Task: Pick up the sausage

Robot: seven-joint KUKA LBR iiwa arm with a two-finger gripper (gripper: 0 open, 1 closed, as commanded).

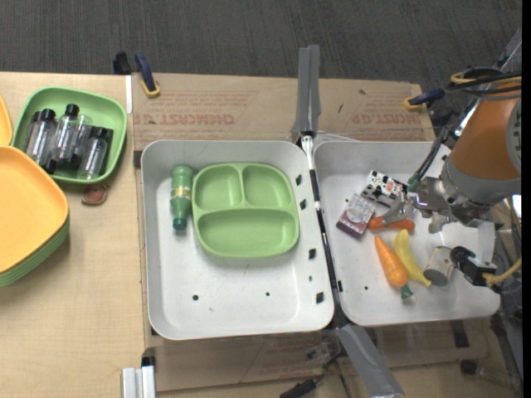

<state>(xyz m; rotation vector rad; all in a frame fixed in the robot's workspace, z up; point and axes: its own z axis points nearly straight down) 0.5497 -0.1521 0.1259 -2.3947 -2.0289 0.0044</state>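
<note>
Two white bins sit side by side. Over the right bin (465, 305) the gripper (412, 208) hangs low, its fingers closed around the sausage (392, 220) (a reddish-orange piece, partly hidden by the metal), near a small purple packet (357, 216). Just below lie a carrot (390, 263), a banana (408, 257) and a small can (437, 265). The left bin (232, 305) holds a green divided plate (246, 209) with a green bottle (180, 195) beside it.
</note>
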